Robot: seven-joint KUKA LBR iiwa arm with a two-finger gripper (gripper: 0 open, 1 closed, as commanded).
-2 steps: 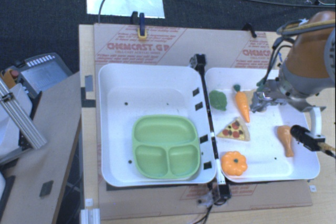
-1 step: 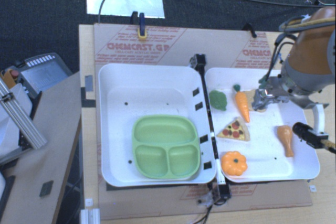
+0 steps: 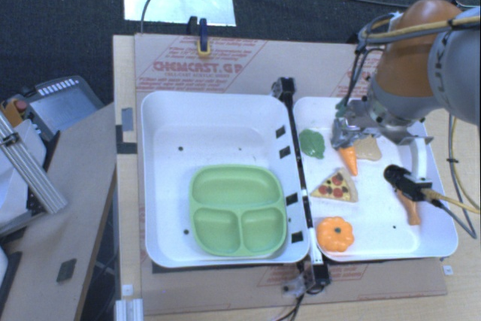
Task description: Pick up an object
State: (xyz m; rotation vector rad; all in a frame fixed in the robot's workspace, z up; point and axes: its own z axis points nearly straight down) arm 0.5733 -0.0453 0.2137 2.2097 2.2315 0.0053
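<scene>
While your pincer (image 3: 347, 137) — grip unreadable — hovers over the small orange plastic carrot (image 3: 348, 160), take its light, slick, stiff body mid-length.

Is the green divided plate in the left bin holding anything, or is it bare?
Bare. The green divided plate lies flat in the left bin, and all three compartments show plain green with nothing in them.
</scene>
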